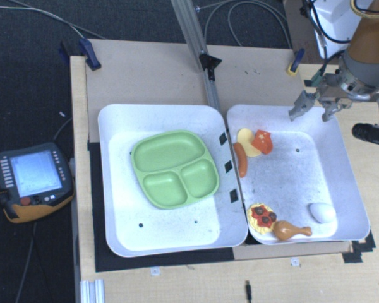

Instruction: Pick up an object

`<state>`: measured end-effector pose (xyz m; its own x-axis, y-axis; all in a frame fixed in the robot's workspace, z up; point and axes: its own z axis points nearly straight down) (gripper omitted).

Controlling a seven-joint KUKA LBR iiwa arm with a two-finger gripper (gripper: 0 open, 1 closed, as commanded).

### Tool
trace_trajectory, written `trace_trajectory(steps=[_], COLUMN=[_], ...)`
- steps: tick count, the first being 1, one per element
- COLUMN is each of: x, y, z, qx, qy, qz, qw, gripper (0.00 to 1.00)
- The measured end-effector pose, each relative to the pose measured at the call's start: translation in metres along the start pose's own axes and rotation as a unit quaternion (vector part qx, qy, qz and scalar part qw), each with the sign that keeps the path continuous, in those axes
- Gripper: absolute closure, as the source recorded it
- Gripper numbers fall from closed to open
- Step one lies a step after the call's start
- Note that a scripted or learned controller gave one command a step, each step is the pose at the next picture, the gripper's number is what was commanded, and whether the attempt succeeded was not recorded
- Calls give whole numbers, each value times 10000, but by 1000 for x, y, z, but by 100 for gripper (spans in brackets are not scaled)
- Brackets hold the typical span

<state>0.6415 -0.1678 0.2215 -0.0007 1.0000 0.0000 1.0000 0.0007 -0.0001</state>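
Two shallow white bins are seen side by side on a pale wooden bench (145, 74). In the left bin (114, 188) a green divided plate (174, 168) is laid flat, with one long compartment toward the far side and two smaller ones toward the near side. The right bin (347, 169) holds several small toy foods. Along its left wall, at the far end, a hot dog (241, 159) is laid lengthwise, just beside a pale yellow piece (246, 137) and touching or nearly touching an orange-red piece (262, 141). In the near left corner a small round pizza (261, 218) with dark toppings is found, and a brown chicken drumstick (289, 231) is laid just beside it along the near wall. A white egg (321, 212) is set near the near right corner, apart from the drumstick. The middle of the right bin's floor is left bare. The gripper (316, 107) is held over the far edge of the right bin, toward its right side, well apart from every toy. Its two fingers are spread apart, and nothing is held between them. The orange band (369, 36) of the arm is seen above it at the upper right. A metal pole (189, 24) is fixed at the far side between the bins, blue clamps (88, 52) are fastened at the bench's far edge, and a handheld control pendant (31, 180) with a lit screen is laid on the dark floor to the left of the bench.
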Motion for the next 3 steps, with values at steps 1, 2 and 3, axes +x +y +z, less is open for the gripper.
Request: trace_trajectory(steps=[1, 2, 3], x=[6, 14, 13], y=[-1, -9, -6], z=[44, 93, 115], qx=[27, 33, -37], qy=[7, 10, -9], qz=[-4, 1, -2], qw=[10000, 10000, 10000], gripper=[0, 0, 0])
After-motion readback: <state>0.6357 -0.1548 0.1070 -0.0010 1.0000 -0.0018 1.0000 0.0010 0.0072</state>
